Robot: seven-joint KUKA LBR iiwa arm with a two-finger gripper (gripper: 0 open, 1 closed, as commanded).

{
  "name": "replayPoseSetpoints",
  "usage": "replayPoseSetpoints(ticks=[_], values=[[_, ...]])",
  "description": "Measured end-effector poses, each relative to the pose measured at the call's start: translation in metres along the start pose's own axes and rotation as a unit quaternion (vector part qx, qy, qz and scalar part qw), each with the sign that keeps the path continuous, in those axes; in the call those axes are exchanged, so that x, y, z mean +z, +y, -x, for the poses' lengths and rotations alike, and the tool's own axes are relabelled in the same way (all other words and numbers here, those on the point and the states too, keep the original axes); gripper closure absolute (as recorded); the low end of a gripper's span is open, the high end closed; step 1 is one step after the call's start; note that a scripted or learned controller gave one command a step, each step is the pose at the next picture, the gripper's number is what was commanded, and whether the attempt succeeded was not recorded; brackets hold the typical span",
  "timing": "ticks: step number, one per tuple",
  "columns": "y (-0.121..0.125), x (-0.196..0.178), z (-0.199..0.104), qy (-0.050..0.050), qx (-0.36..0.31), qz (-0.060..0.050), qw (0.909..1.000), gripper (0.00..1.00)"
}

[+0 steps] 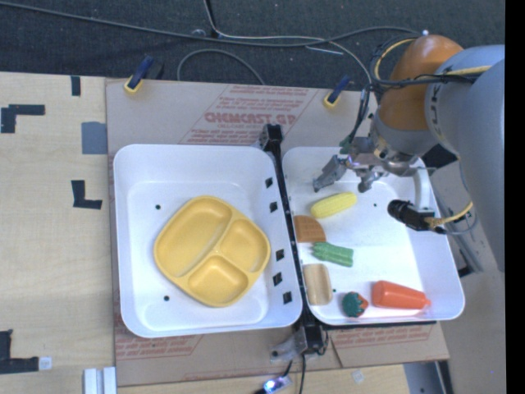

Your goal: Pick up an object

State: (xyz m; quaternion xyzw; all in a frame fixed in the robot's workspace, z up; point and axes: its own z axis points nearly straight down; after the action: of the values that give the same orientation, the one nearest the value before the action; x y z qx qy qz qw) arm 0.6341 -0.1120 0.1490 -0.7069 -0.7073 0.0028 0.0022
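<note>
Gripper (348, 176) hung over the far part of the right bin (435, 257), fingers (327, 176) spread apart with nothing between them. Yellow corn cob (334, 205) lay just below the fingertips, apart from them, tilted with its higher end toward the arm side. Not gripped, not touched so far as could be told. Farther toward the camera from the fingers, along the bin's left wall: a brown bread-like piece (308, 229), then a green vegetable (332, 254) just beside it, then a tan block (317, 284). Still farther, near the bin's front wall: a small red and green fruit (354, 304) and, just to its right, an orange carrot (399, 295). Well off to the left of the fingers, across the divider, sat the left bin (135, 220) with a yellow compartment plate (212, 249) resting tilted in it. Orange band (414, 80) of the arm visible above the wrist, behind the fingers.
</note>
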Motion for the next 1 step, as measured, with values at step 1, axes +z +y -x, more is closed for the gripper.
replayPoseSetpoints(ticks=[1], values=[[-0.0023, 0.0541, -0.0020, -0.003, 0.000, 0.008, 1.0000, 0.00]])
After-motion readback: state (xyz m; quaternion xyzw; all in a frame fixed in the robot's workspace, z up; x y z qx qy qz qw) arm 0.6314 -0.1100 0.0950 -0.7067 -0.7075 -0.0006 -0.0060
